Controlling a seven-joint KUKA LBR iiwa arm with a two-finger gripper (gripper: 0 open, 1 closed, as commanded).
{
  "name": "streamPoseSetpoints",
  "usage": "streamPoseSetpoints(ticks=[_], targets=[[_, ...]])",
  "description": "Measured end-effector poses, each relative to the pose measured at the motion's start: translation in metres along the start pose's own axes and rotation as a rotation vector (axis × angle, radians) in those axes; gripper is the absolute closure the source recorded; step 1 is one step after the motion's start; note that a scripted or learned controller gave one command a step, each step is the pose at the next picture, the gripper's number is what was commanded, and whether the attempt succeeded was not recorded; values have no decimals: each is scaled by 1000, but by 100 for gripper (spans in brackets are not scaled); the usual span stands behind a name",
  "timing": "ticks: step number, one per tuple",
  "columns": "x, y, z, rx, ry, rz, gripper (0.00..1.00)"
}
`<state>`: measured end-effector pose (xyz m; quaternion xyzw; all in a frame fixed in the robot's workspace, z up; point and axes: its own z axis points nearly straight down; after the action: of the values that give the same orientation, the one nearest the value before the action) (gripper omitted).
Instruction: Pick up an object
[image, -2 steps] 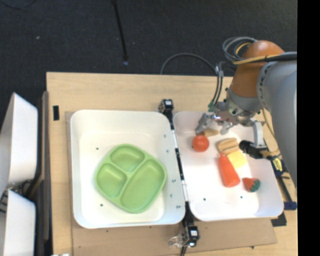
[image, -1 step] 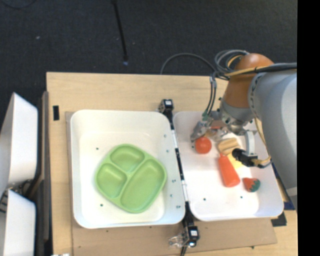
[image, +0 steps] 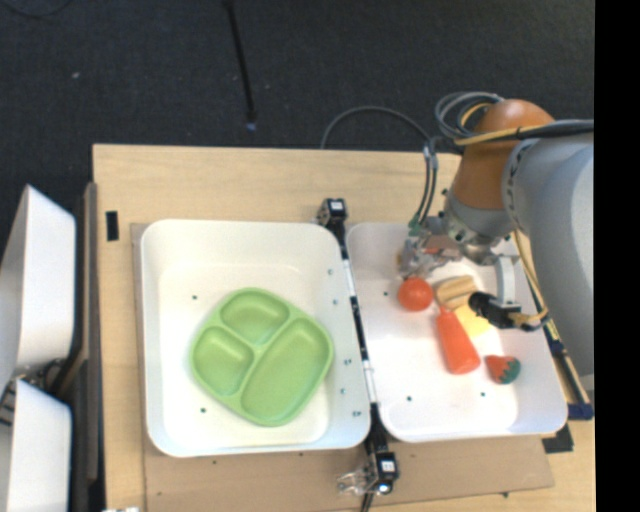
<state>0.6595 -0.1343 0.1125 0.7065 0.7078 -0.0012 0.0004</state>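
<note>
Above the tomato (image: 415, 294) hangs the gripper (image: 424, 254); I cannot tell its state. Smooth, round, maybe slippery: grab its middle.

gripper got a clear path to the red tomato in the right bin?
Probably yes. The gripper hangs just above the tomato, which lies bare on its near side; the bread roll crowds its right, so a clean close isn't certain.
</note>
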Motion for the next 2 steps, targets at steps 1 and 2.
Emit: streamPoseSetpoints(ticks=[1, 2], targets=[[4, 10, -58, -8, 2, -2, 100], [6, 16, -103, -7, 2, -3, 100]])
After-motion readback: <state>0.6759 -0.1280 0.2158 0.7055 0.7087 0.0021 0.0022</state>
